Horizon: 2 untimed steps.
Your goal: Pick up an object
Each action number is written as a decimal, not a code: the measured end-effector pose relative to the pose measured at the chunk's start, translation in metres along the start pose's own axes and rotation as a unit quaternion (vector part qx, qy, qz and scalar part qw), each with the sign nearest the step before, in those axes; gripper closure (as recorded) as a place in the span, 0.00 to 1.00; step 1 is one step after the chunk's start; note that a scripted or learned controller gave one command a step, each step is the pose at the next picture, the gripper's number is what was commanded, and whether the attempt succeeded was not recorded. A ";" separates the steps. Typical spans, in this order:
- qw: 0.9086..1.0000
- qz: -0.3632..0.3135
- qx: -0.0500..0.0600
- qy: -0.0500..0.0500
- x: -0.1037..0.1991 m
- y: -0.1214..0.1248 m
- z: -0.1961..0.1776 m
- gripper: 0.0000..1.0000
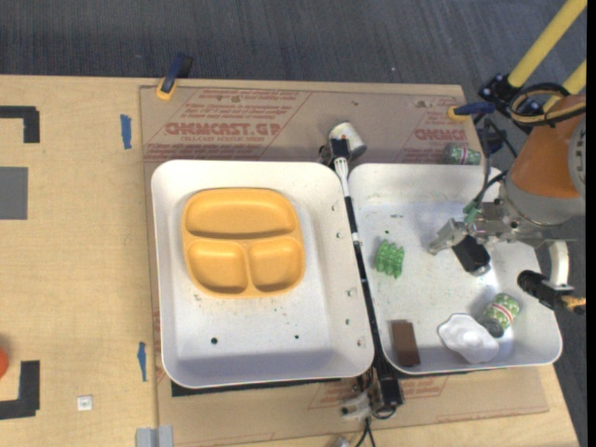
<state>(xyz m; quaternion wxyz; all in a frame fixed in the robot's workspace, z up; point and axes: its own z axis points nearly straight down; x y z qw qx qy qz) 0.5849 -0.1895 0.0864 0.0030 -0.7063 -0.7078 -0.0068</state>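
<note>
Right bin point(438, 180) holds four loose items: green ridged block point(389, 258) left of centre; dark brown block point(403, 341) flat near front edge; crumpled white lump point(468, 337) front right, green-and-white can point(503, 314) tipped just beside it.

We see a brown protective sheet point(298, 110) printed in red lying under the bins on the pale wooden bench point(74, 277). An orange clamp point(172, 75) grips its upper left corner. Strips of blue tape point(126, 131) sit beside its left edge, and black tape marks point(23, 124) lie further left. A yellow pole point(554, 31) slants across the upper right.
</note>
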 end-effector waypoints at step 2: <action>0.999 0.040 0.001 -0.007 0.054 -0.020 -0.080 1.00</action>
